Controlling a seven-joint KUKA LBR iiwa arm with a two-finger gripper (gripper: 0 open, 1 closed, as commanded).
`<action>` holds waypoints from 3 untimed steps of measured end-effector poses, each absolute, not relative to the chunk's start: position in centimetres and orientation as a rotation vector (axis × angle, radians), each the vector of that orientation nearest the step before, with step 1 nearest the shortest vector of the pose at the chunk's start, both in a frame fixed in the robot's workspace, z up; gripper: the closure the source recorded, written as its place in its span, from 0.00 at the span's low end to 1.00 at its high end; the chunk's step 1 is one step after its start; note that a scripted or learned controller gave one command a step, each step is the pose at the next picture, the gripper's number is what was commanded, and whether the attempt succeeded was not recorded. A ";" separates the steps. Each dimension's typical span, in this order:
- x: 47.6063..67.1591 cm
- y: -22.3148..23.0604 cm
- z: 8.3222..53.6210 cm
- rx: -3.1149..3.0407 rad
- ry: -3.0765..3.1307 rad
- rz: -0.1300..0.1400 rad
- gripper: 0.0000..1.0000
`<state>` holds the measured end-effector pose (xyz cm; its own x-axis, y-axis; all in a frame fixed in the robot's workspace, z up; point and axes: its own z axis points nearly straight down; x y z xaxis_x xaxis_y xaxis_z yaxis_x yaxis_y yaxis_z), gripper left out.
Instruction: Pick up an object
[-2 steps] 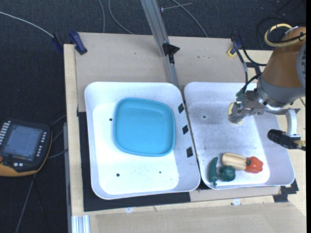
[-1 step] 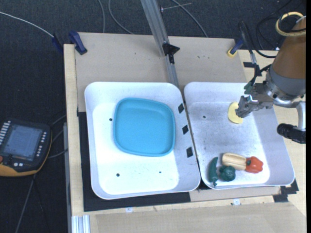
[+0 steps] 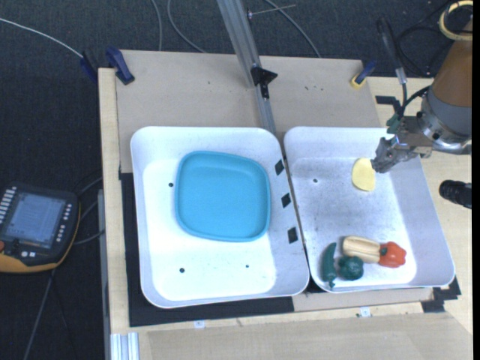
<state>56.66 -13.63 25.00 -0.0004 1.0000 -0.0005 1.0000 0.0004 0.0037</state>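
— Right, starting at the left: what is that on the floor?

— A handheld control pendant (image 3: 34, 227) with a lit screen, lying on the dark carpet beside the worktop (image 3: 187, 88). Cables loop over the carpet at the far side.

— And on the worktop itself?

— Two shallow white bins side by side. The left bin (image 3: 150, 276) holds a blue square plate (image 3: 223, 195), lying flat, a little to the far side of the bin's middle. A slim metal post (image 3: 244, 36) slants down from the far edge to where the two bins meet.

— The right bin?

— The right bin (image 3: 330, 145) has a pale yellow piece (image 3: 364, 175) in its far half, toward the right. In the near right corner sits a little huddle of toy food: a dark green piece (image 3: 341, 265) at the left, a tan bread-like roll (image 3: 360, 247) touching it, and a red pepper-like piece (image 3: 392, 255) at the roll's right end.

— Where is the arm?

— It comes in from the right, grey with its orange band, and the claw (image 3: 384, 156) hangs right at the yellow piece's upper right edge. From here I cannot tell whether the claw is open or closed, nor whether it actually has the yellow piece.
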 end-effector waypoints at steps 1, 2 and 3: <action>57.6 -8.8 24.5 2.217 2.227 0.002 1.00; 60.3 -3.7 25.0 2.216 2.227 0.002 1.00; 61.3 0.8 24.8 2.217 2.225 0.000 1.00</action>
<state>61.28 0.84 24.78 -0.0036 1.0000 0.0000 1.0000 0.0036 0.0004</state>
